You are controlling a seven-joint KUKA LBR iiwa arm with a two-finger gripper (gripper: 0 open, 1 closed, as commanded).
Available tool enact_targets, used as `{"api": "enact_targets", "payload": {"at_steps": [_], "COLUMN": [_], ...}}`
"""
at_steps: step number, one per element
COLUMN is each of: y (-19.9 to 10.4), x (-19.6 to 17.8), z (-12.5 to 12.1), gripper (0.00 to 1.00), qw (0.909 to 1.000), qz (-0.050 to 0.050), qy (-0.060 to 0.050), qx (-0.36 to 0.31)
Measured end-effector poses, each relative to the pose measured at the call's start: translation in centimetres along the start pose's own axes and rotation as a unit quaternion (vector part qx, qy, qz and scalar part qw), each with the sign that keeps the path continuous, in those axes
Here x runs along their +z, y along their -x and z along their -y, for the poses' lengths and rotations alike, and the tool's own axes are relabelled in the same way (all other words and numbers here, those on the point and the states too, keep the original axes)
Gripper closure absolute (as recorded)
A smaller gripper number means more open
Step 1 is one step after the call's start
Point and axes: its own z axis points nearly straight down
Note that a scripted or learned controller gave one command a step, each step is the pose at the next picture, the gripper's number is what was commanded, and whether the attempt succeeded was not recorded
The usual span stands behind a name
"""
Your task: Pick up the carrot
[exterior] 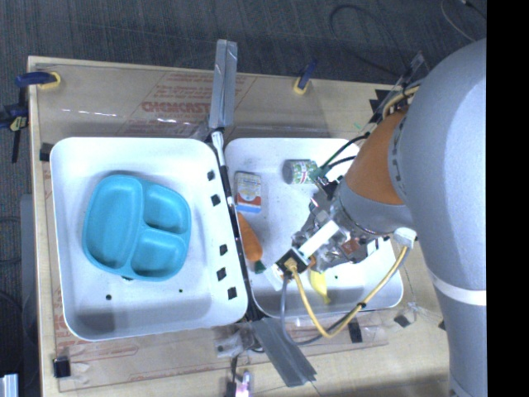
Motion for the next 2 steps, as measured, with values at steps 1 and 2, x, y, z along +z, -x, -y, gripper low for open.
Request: {"api": "enact_targets", "payload": {"at_steps": [1,2], "y": [0.7,-2.0], "x": [1.8,0.9], "z": [-1.5,3.6], "gripper": [1.0,1.0], "qw": [0.9717,0.8967], "qz": [-0.001,0.0], "qy": [0.001,0.002], "qx": [-0.236,-0.443]}}
